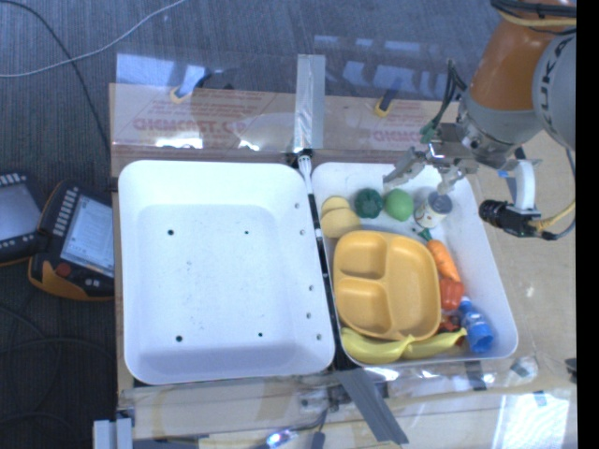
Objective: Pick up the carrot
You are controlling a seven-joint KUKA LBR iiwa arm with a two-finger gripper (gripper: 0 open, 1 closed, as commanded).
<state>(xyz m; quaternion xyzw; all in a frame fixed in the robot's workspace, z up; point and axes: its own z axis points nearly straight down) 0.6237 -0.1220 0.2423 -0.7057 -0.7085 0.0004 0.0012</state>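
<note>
At the upper right of the frame the gripper [426, 181] hangs with its fingers spread over the far end of the right bin [497, 279], where the carrot [445, 262] lies along the right edge of a yellow divided plate [386, 283], below a green ball [399, 204].

grey arm [562, 64] with orange band, black cables, and a metal two-fingered hand [429, 178]

A robotics lab: teach pendant [75, 241], floor cables [56, 59], taped bench [234, 124].
</note>
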